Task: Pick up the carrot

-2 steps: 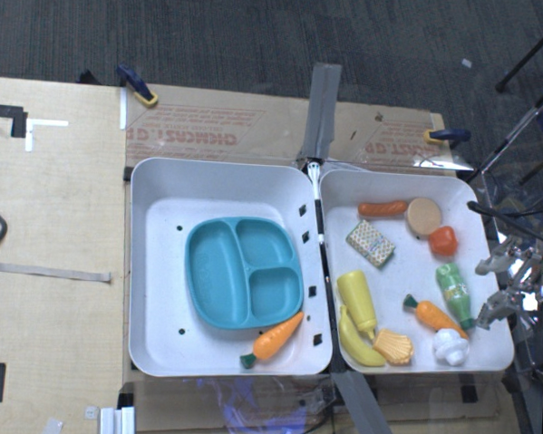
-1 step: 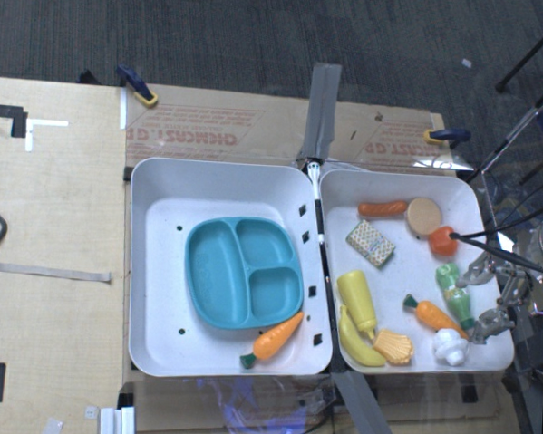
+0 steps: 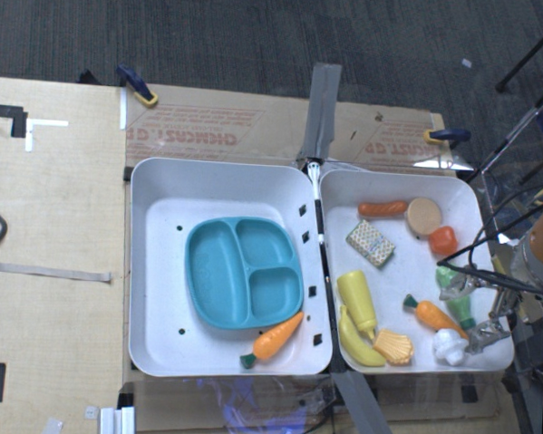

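Two shallow white plastic bins (image 3: 152, 251) sit side by side; the left holds a teal three-compartment plate (image 3: 244, 272); an orange toy carrot (image 3: 274, 339) lies against its lower edge; the metal gripper (image 3: 486, 309) hovers over the right bin, its grip unreadable.

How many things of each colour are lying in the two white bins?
Blue: 1, the divided plate
Orange: 4, the left-bin carrot, the right-bin carrot, the sausage, the scalloped piece
Yellow: 2, the bottle, the banana
Red: 1, the small red piece
Tan: 1, the round disc
Patterned: 1, the block
Green: 1
White: 1
Total: 12
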Tool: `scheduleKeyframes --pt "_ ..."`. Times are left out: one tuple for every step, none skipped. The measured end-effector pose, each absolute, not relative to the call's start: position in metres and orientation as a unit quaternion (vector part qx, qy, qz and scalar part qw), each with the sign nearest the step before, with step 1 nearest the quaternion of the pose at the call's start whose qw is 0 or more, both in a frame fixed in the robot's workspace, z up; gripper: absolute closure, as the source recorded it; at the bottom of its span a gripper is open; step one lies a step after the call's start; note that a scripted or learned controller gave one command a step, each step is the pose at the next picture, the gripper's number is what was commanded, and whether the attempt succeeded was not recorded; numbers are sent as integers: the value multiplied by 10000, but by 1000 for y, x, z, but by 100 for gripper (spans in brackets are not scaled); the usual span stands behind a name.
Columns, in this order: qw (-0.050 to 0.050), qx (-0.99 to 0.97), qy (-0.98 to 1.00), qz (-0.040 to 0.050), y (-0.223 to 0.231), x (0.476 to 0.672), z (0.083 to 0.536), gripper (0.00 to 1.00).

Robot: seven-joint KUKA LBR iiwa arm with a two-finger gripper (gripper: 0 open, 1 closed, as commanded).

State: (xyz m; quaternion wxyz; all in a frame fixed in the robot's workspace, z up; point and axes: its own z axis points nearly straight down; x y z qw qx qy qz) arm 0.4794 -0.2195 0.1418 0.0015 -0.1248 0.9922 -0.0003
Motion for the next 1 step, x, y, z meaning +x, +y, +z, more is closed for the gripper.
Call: scheduleKeyframes --pt "32 -1671 9859 -8 -222 489 196 0"
